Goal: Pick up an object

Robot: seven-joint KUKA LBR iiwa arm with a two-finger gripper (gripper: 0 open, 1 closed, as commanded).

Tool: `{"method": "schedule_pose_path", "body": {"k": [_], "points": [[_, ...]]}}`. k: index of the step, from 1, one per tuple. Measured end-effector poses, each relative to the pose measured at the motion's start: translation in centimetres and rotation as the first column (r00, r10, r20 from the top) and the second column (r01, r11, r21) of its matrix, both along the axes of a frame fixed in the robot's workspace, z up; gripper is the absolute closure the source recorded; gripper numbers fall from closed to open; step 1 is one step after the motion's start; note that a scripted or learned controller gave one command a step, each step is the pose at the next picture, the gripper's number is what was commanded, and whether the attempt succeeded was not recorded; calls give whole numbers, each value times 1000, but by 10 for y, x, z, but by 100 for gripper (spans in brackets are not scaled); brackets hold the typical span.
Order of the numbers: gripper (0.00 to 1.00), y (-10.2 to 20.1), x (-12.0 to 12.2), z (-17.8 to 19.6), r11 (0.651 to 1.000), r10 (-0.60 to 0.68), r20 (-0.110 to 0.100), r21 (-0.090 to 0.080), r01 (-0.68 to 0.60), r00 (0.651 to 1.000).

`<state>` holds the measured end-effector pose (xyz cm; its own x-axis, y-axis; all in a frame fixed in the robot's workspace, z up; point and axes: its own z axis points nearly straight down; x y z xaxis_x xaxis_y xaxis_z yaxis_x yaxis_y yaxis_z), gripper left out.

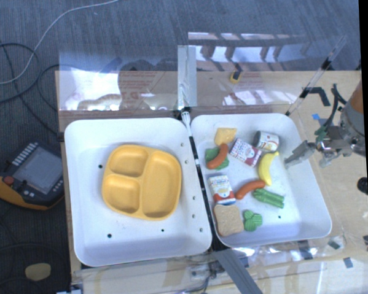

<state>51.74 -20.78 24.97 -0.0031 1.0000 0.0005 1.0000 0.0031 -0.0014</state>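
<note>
Right bin (pixel 312 219), near end: bread slice (pixel 228 219) lying flat, green lump (pixel 252 221) touching its right side. Just beyond: green pod (pixel 268 198), red sausage (pixel 250 187), small carton (pixel 221 186) hard against the divider.

Mid bin: banana (pixel 267 168), standing lengthwise toward the far wall, just beside the sausage's tip. Judged the likeliest pick, being nearest the end effector (pixel 310 155). Appears to be a toy: probably light, stiff, smooth-skinned and a little slippery. Best taken across the narrow middle, where bare bin floor lies open to its right.

Far end: white packet (pixel 244 150), can (pixel 266 139) touching the banana's top, yellow wedge (pixel 225 135), orange-and-green piece (pixel 216 157).

Left bin (pixel 75 180): one yellow divided plate (pixel 141 180), three compartments, nothing in them.

End effector over the right bin's right rim, near the banana but apart from it; nothing seen held. Opening: cannot tell.
</note>
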Motion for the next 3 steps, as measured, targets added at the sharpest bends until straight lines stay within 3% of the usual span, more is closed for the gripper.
{"method": "schedule_pose_path", "body": {"k": [1,2,3], "points": [[0,38,38,-159,969,245,14,-7,-245,969],[100,38,39,-149,970,244,16,-6,-244,970],[0,38,39,-149,970,244,16,-6,-244,970]]}}
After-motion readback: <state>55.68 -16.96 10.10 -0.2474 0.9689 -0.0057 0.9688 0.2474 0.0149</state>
